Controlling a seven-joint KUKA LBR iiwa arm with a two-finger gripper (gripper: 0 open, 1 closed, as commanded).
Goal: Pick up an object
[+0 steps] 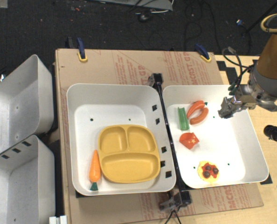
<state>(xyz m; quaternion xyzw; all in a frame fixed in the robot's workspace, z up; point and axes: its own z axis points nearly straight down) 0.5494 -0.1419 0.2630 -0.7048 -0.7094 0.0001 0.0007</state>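
Gripper (226, 110) hangs over the right bin (250, 146) near its far right corner; finger state cannot be judged. Hot dog (197, 112), green stick (183, 118), red piece (189, 140) lie along the bin's left side. Left bin (78, 125): yellow tray (128, 154), carrot (95, 168).

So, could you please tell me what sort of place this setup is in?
Probably a robotics lab: two white bins on a cardboard-topped bench, toy food like a carrot, and loose cables across the dark floor.
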